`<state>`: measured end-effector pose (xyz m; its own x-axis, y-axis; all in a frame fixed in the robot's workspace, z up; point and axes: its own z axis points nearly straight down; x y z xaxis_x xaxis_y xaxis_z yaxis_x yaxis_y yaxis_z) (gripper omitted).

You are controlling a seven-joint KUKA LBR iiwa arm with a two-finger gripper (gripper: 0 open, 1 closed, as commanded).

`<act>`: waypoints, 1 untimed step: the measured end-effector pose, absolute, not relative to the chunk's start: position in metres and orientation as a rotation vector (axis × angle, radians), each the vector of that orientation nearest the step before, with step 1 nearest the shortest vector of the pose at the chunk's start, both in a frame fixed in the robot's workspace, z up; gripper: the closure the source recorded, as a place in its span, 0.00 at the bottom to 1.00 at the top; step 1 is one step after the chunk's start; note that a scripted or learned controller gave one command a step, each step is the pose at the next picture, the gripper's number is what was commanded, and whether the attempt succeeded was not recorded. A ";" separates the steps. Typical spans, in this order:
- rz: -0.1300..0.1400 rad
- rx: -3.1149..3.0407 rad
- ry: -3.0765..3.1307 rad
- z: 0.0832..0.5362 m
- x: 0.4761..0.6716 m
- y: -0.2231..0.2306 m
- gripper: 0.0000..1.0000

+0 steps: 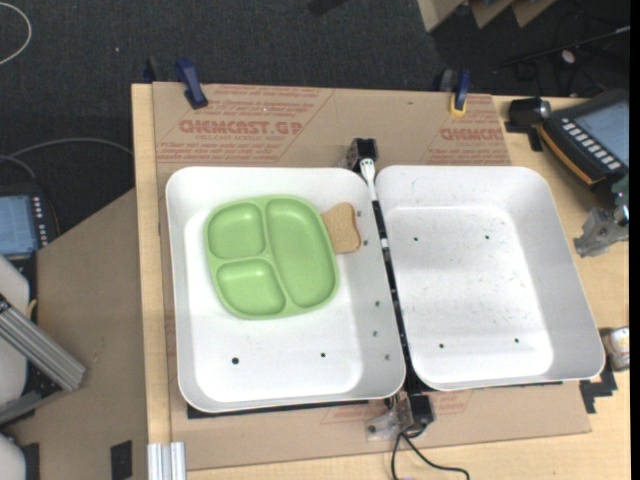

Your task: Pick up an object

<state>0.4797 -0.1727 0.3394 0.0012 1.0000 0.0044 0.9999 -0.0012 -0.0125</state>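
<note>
currently | left bin [200, 368]: green tray [270, 256], tan piece [342, 228] beside

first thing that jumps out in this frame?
The green divided plate, three compartments, lying flat in the upper part of the left bin. A small tan cork-like piece sits against the plate's right edge, near the divide between the bins. The right bin shows bare white floor with dark specks.
</note>
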 end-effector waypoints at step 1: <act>-0.008 -2.230 -2.232 0.436 0.512 -0.193 1.00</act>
<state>0.5119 -0.1931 0.4359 -0.0010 1.0000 -0.0064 0.9999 0.0011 0.0132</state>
